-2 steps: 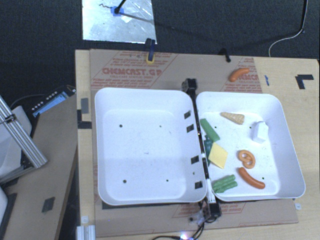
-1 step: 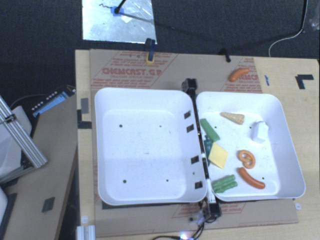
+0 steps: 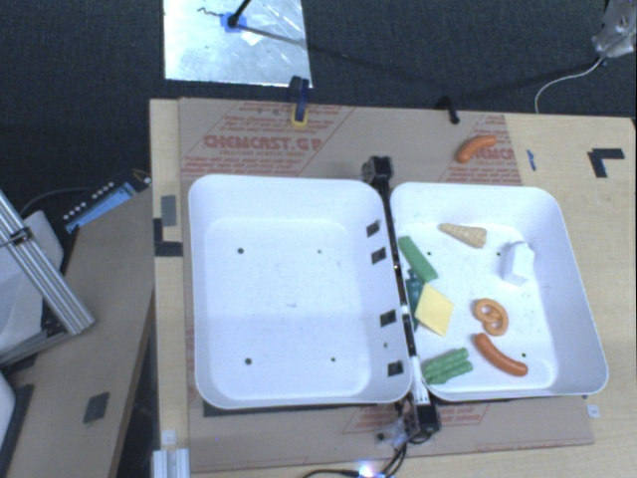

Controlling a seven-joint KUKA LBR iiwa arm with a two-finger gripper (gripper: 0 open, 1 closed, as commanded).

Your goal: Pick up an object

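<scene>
- Right bin (image 3: 572, 267): seven objects.
- Far edge: cone (image 3: 463, 233), white block (image 3: 516, 262).
- Along the left wall: green bar (image 3: 418, 259), yellow square (image 3: 434, 310), green bundle (image 3: 446, 366).
- Near right corner: pretzel (image 3: 490, 316), orange sausage (image 3: 500, 355).
- Counter (image 3: 328, 132), beyond the bin: second sausage (image 3: 476, 148).
- Gripper state: cannot be told.
</scene>
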